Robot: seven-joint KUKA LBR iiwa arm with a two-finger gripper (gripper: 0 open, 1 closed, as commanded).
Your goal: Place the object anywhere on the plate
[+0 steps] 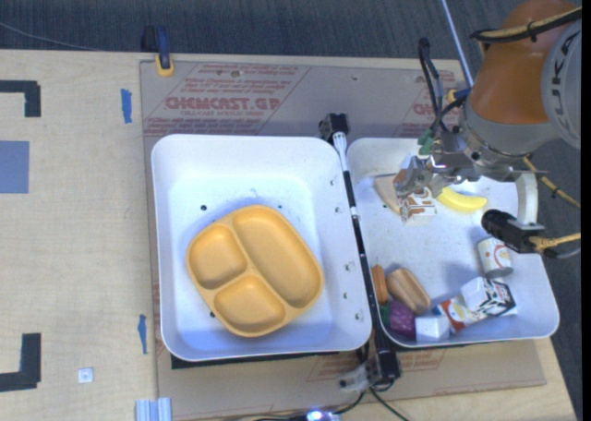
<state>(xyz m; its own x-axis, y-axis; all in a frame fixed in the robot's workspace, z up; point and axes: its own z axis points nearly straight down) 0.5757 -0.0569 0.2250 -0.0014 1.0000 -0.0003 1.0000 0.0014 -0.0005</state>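
Small white-and-brown carton (419, 208), the likeliest object of the task, lies in the right white bin (540, 318), near its upper left part, directly under the gripper (413, 179). From the camera above the bench, the grey arm with its orange band (517, 78) reaches in from the right and hangs over that bin's top half. The gripper's metal fingers point down at the carton and appear to touch or straddle its top, but whether they are spread or closed on it I cannot tell.

Just to the right of the carton lies a yellow banana-shaped toy (461, 199). Further down the same bin sit a small white can (495, 257), a white-and-red crumpled packet (480, 301), a tan hot-dog bun toy (407, 288), a purple round toy (401, 318) and a small white block (431, 327), grouped along the lower edge.

In the left white bin (185, 170), well apart from the carton, rests the yellow three-compartment plastic plate (254, 269), lying flat and turned at a slant.
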